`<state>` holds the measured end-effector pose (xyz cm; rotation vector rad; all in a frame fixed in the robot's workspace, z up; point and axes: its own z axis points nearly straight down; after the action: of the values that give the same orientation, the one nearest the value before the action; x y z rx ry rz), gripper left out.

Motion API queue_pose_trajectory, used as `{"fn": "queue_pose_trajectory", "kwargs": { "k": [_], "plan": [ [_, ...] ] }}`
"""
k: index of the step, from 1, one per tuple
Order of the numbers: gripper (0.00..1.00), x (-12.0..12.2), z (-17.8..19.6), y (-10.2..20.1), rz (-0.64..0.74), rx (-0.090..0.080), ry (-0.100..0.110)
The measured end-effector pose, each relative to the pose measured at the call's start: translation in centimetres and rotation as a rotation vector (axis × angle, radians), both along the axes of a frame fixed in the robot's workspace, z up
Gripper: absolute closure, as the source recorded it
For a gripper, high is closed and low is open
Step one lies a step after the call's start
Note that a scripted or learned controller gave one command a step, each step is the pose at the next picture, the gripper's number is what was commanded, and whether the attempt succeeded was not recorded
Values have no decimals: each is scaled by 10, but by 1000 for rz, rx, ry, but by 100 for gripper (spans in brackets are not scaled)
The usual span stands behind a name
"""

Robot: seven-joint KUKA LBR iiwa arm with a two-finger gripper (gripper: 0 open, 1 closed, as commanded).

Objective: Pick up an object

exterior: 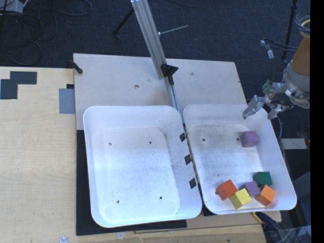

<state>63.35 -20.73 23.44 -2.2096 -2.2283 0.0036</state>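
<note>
From my remote seat, six small blocks are all sitting in the right bin [276,135]. A purple cube [249,138] lies alone toward the far right side, well apart from the rest. The others bunch up in the near right corner: an orange-red block [226,189], a yellow one [240,198] just beside it, a second purple block [251,188] touching the yellow, a dark green cube [262,178] behind, and an orange cube [266,195] near the rim.
</note>
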Motion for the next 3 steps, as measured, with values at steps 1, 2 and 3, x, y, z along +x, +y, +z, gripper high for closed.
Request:
{"fn": "queue_pose_trajectory", "kwargs": {
  "k": [1, 2, 3],
  "plan": [
    [0, -72, -139, 1, -10, 3, 8],
    [0, 6, -144, -1, -5, -1, -7],
    [100, 4, -134, -2, -3, -1, 0]
  ]
}}
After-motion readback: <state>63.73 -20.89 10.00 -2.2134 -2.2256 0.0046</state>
